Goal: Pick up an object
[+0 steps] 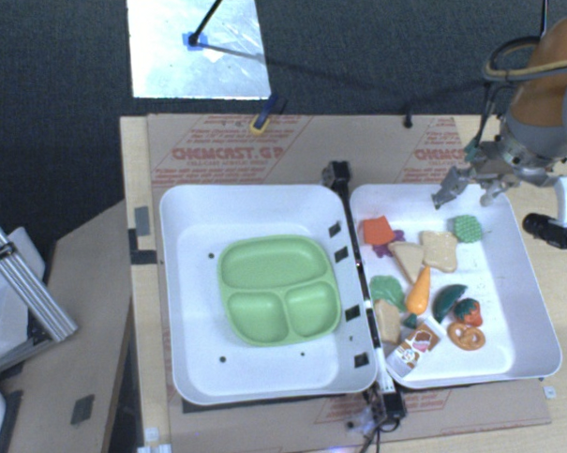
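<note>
We take the slice of toast (pixel 441 250) as our landmark: it lies flat in the right bin (pixel 525 285), in the upper middle of the toy food heap. Touching its left edge is a pale wedge (pixel 406 259), and further left sits an orange-red block (pixel 377 231) with a small purple piece (pixel 382 251) under it. Just up and right of the toast is a green textured round (pixel 467 228). Below the toast a carrot (pixel 419 290) slants downward, with a leafy green piece (pixel 388 289) to its left, a tan piece (pixel 390 321) under that, and a printed packet (pixel 413 347) near the bin's lower edge. Down and right of the toast lie a dark green item (pixel 449 301), a strawberry (pixel 468 310) and a pretzel (pixel 466 336). Everything crowds close, leaving little bare floor around the toast. Well left of it, across the divider, the left bin (pixel 187 272) holds a green sectioned plate (pixel 276 289). The gripper (pixel 469 188) hovers above and right of the toast, over the bin's top edge, its two fingers spread apart with nothing between them, the arm (pixel 541 106) reaching in from the right.
</note>
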`<state>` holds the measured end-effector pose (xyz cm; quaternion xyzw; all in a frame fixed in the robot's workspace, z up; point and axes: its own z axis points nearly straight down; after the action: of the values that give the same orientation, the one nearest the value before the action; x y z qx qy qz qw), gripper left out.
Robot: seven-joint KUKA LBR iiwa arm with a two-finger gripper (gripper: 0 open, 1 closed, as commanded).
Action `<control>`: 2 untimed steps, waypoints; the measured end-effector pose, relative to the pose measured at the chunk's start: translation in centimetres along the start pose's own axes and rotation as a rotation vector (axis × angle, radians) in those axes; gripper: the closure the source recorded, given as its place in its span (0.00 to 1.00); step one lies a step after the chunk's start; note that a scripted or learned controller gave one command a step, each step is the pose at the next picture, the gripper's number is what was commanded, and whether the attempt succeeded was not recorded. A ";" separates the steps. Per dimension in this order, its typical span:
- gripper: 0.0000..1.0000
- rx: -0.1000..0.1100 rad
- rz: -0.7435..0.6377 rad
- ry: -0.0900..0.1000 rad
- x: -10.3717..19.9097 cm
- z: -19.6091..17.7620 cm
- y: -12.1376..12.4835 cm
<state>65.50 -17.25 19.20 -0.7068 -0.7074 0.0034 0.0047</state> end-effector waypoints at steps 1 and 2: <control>0.00 -0.013 -0.003 -0.002 0.0 -0.9 0.3; 0.00 -0.009 -0.001 -0.002 0.3 5.1 -0.3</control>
<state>65.12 -16.91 14.13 -0.7063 -0.7079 0.0007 0.0009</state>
